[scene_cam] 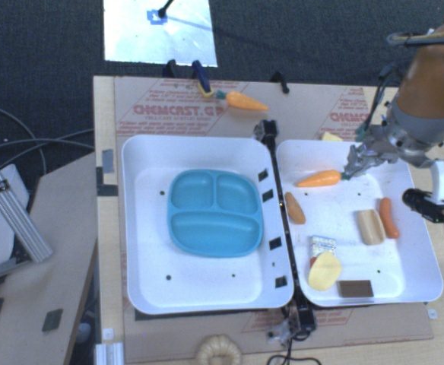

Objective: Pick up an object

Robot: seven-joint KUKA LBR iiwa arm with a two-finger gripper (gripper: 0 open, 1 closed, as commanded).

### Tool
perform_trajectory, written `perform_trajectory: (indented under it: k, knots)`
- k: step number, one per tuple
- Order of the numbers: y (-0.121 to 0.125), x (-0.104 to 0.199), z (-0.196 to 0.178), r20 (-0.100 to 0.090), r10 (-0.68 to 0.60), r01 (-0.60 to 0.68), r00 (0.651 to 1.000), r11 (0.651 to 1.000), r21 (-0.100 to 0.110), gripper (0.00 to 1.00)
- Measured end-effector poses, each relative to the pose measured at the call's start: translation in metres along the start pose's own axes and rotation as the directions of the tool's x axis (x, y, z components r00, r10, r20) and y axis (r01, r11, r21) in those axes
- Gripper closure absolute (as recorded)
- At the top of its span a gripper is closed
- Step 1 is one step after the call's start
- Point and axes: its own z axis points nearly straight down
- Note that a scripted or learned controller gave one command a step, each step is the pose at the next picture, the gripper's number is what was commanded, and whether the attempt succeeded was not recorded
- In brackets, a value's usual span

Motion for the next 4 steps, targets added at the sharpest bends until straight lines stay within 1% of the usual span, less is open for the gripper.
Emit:
perform_trajectory:
  k: [1, 2, 3, 4]
  knots:
    - [-0.040, 0.041, -0.013, -0.002, -0.002, 0.002, 1.000, 1.000, 0.002, 1.00]
    - [-0.053, 0.052, 0.004, 0.000, 0.001, -0.001, 1.000, 1.000, 0.002, 1.00]
    - [-0.052, 0.055, -0.017, 0.000, 0.000, 0.000, 1.000, 1.000, -0.002, 1.00]
    - [-0.060, 0.056, 0.003, 0.000, 0.005, -0.005, 1.000, 1.000, 0.002, 1.00]
